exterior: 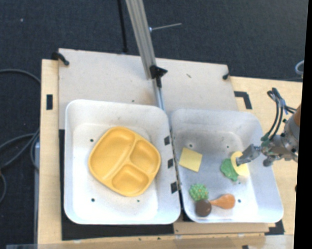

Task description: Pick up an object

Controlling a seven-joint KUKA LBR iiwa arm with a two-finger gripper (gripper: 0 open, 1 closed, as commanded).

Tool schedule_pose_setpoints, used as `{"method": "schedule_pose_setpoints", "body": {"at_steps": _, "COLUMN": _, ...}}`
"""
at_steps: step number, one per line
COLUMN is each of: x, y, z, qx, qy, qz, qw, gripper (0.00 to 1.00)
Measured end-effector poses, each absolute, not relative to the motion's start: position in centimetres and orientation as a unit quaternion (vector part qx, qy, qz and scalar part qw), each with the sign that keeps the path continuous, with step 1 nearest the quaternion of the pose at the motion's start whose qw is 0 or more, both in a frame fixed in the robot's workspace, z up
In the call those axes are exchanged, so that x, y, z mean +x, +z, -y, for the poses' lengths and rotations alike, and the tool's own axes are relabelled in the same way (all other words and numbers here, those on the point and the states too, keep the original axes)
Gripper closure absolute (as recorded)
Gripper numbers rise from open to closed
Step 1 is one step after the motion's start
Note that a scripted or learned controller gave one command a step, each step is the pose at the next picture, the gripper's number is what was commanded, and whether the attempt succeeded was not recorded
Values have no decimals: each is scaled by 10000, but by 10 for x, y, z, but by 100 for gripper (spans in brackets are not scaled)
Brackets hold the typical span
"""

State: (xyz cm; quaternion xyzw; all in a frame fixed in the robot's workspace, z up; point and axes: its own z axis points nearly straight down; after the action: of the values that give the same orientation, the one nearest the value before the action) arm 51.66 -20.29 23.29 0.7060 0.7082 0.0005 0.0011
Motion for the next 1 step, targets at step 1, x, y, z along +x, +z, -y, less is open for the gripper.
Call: {"method": "schedule_pose_setpoints", "body": {"at_steps": 1, "x": 517, "y": 233, "z": 203, "qx": 7063, "qy": 7, "qz": -7079, "qw": 10, "gripper": 0}}
